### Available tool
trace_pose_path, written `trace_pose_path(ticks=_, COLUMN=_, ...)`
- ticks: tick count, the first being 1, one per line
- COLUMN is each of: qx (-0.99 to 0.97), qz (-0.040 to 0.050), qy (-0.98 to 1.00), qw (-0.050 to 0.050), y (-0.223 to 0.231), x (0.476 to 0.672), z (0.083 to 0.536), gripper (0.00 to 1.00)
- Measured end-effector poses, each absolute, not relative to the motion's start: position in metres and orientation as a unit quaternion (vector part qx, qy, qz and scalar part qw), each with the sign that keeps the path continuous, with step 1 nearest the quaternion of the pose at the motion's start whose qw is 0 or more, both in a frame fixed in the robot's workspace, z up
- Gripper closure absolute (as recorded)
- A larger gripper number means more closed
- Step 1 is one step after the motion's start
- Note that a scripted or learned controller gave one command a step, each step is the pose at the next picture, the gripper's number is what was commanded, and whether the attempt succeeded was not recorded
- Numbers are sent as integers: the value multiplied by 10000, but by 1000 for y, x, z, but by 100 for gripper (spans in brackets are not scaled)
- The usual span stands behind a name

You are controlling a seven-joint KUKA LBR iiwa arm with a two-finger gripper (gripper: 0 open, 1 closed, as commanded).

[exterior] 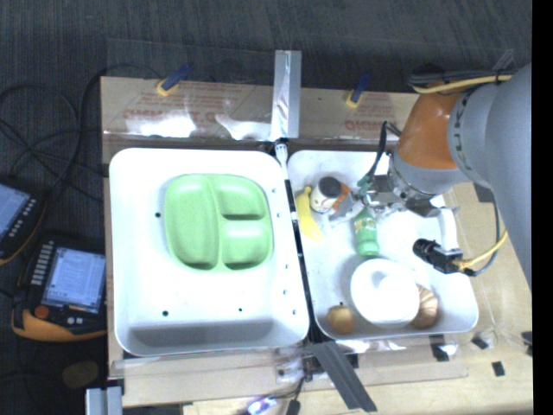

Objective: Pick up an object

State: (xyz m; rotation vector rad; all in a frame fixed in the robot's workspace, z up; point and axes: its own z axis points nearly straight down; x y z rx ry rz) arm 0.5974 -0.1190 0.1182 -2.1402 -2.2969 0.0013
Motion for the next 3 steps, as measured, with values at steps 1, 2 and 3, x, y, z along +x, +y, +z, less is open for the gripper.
trace_pose_path(ticks=1, qx=-7014, qz=-29, qy=-7127, qw=-26, y=-142, x=600, z=89, gripper=0)
trace_pose_path(ticks=2, qx=-7009, qz=-39, qy=-7133, qw=-35, y=-142, x=601, z=99, gripper=100)
trace_pose_path(ticks=3, qx=-7263, qz=17, qy=-6874, qw=-2, y=-72, x=653, z=183, gripper=100)
